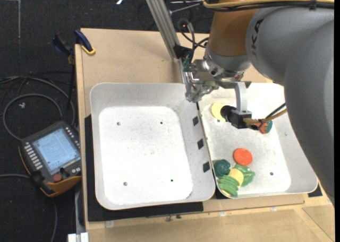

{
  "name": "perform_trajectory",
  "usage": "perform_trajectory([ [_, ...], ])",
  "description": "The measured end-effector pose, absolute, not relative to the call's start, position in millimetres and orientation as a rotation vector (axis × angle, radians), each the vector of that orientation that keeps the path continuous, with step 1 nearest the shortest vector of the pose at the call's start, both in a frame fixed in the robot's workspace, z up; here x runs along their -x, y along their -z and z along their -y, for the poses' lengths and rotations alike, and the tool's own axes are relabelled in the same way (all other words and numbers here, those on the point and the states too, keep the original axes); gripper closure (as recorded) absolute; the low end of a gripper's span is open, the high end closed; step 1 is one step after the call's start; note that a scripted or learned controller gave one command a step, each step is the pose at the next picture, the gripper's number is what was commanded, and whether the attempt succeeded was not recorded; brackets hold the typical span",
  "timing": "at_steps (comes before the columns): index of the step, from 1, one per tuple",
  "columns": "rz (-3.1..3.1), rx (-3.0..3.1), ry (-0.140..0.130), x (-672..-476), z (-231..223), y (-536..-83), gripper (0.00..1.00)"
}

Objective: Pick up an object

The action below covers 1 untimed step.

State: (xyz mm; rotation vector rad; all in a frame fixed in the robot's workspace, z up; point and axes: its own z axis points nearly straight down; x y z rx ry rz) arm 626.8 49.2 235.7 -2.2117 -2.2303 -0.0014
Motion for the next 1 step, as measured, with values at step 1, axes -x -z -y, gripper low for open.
perform_trajectory([
  [1, 2.230, 2.214, 0.003, -638.6, -96.5, -234.3, 1.00],
])
